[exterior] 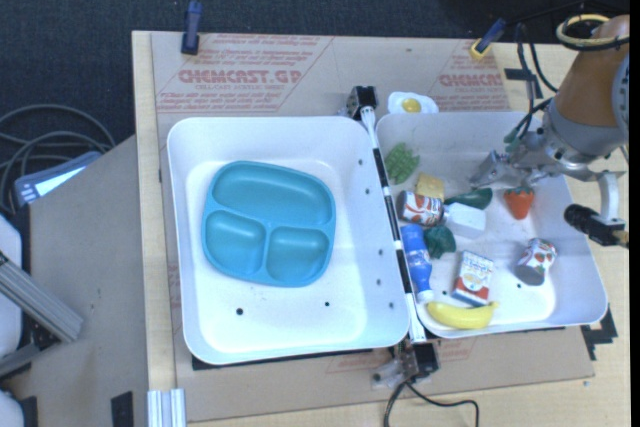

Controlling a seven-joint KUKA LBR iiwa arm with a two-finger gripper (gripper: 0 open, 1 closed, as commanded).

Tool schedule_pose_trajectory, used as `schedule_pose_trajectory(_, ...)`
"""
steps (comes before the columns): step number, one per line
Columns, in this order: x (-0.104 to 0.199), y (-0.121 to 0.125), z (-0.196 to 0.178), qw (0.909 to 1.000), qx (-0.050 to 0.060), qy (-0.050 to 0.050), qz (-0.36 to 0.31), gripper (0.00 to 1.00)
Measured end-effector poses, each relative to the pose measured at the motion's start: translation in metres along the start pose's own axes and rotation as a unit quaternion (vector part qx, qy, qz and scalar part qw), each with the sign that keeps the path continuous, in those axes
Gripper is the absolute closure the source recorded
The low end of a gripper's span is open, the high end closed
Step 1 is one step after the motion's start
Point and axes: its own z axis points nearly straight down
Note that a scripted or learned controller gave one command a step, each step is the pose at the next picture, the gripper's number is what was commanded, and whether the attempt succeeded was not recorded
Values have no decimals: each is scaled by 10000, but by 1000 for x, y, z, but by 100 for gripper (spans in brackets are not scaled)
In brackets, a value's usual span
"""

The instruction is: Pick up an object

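The right bin (590, 300) holds several small items. My gripper (507, 175) is low over the bin's upper middle, just above an orange carrot (518, 204) and to the right of a teal piece (471, 199). I cannot see anything held in it. Nearby lie a white block (465, 219), a yellow block (430, 185), a red and white can (421, 208) and a green leafy piece (402, 161). Lower down are a dark green piece (440, 240), a blue tube (417, 260), a small carton (475, 277), a banana (460, 315) and a small tipped can (536, 260).
The left bin (190, 215) holds a blue divided plate (268, 222). A fried egg toy (407, 103) sits on the board just behind the right bin. A black part (592, 221) sticks out over the right bin's right side. Cables hang at the upper right.
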Motion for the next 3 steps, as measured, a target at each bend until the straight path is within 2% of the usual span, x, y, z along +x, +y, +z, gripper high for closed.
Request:
schedule_pose_trajectory(1,-4,47,1,10000,54,63,-6,0)
schedule_pose_trajectory(2,-7,48,-12,10000,18,21,-5,0)
schedule_pose_trajectory(3,-11,-9,-35,10000,-6,-20,9,0)
